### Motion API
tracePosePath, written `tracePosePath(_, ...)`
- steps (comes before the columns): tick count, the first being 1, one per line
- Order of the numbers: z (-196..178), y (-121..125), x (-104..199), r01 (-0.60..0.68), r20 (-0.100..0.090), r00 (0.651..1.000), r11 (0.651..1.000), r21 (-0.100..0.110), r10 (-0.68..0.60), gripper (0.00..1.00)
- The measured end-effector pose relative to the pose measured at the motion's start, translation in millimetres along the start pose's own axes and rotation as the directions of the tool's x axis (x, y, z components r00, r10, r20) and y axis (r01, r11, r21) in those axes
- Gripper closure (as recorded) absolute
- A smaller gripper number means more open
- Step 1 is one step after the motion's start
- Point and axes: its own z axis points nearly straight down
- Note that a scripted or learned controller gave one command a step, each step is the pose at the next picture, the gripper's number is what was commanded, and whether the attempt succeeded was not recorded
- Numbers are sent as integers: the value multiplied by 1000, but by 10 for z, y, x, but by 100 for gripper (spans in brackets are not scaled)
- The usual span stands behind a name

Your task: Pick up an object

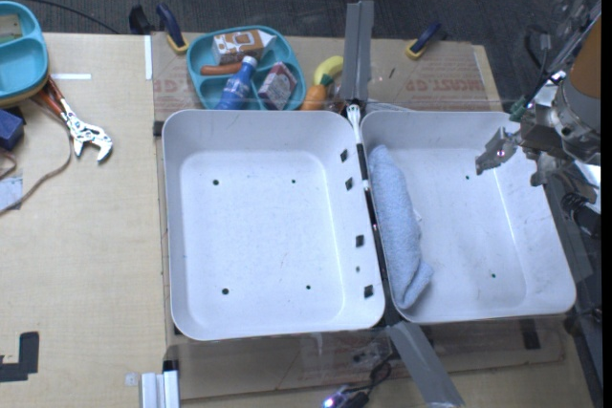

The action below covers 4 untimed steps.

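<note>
- The towel, pale blue-grey, lies in the right bin, bunched in a long roll along that bin's left wall, touching the divider between the two bins.
- The tool hangs over the right bin's upper right part, well apart from the towel; nothing shows between its tips, but whether it is open or closed I cannot tell.
- The left bin sits beside it on the surface.
- The towel looks light, soft and limp: it should sag and trail when lifted, not slip or break.
- Best hold, in my judgement: pinch the thick fold at the roll's lower end, or its middle ridge, coming straight down, clear of the wall.
</note>
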Motion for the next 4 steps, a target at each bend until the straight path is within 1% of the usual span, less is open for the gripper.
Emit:
tracePosePath(1, 697, -488, -542, -132, -1, 991, 991, 2, 132, 0)
tracePosePath(2, 624, -568, -758, -309, -1, 951, 951, 1, 309, 0)
tracePosePath(3, 665, -567, -776, -465, -1, 886, 886, 3, 465, 0)
tracePosePath(4, 939, -565, -805, -614, 0, 789, 789, 5, 614, 0)
